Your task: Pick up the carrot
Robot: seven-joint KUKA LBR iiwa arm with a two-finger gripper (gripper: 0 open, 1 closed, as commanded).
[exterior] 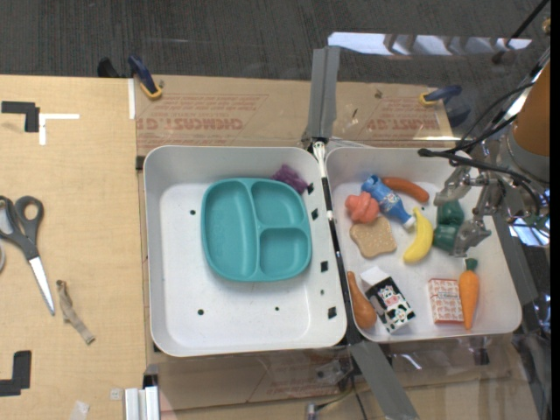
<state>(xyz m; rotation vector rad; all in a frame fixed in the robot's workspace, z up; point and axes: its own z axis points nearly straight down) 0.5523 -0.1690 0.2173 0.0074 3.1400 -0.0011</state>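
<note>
Camera view, from above and at a slant: the carrot [469,297] in the near right corner of the right bin [507,326], lying almost parallel to the right wall, leafy end pointing away toward the gripper [467,224]. Orange, tapered, smooth-looking, capped with a small green tuft; apparently a toy like its neighbours. Just beside it on the left, a red-and-white carton [445,301]; close on the right, the bin wall.

Poised over the far right part of the same bin, just beyond the carrot's green tuft and not on it. Open or closed: impossible to tell from here, with metal and cables overlapping a dark green piece [448,224] right alongside. Nothing clearly held.

Risks, as a judgement: a descent slightly too far back and a grab at the green piece or the banana [420,237] instead of the carrot. Little room between carton and wall, hence a likely nudge of the carton or a scrape on the rim. A smooth tapered body, prone to slipping out of a pinch near the thin end. Possible mix-up with two other orange, elongated things in the bin: a stubby one [360,300] against the left wall by the cow-print carton [390,304], and a sausage-like one [408,186] at the far side.

Left bin [175,313]: teal divided plate [258,228], untouched and well apart.
</note>
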